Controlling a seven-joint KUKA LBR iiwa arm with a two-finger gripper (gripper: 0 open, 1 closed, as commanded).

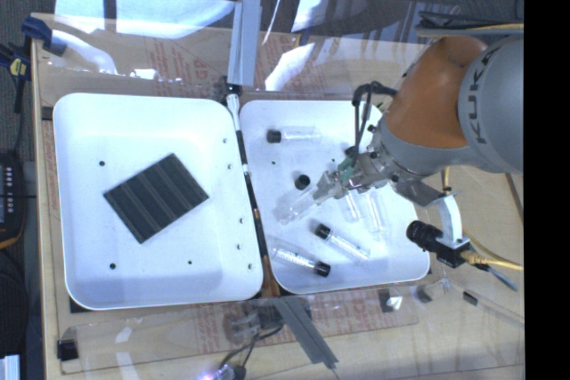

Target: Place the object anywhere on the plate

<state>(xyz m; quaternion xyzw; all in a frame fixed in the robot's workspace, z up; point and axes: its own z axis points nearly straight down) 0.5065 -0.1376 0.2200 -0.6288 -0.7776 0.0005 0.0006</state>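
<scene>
Jaws (331, 184) among scattered vials (341, 241).

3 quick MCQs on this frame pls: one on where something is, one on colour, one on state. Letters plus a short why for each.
1. Where does the dark ribbed plate lie?
A. in the left bin
B. in the right bin
C. on the bench outside both bins

2. What colour are the caps on the clear tubes?
A. red
B. black
C. yellow

3. How does the dark ribbed plate stand with respect to the tubes?
A. one tube lies on it
B. two tubes lie on it
C. no tube lies on it

Answers:
1 A: the plate rests on the floor of the left bin, turned at an angle to its walls.
2 B: each capped tube in the right bin ends in a black cap.
3 C: all the tubes lie in the right bin, where the gripper is, apart from the plate.
</scene>
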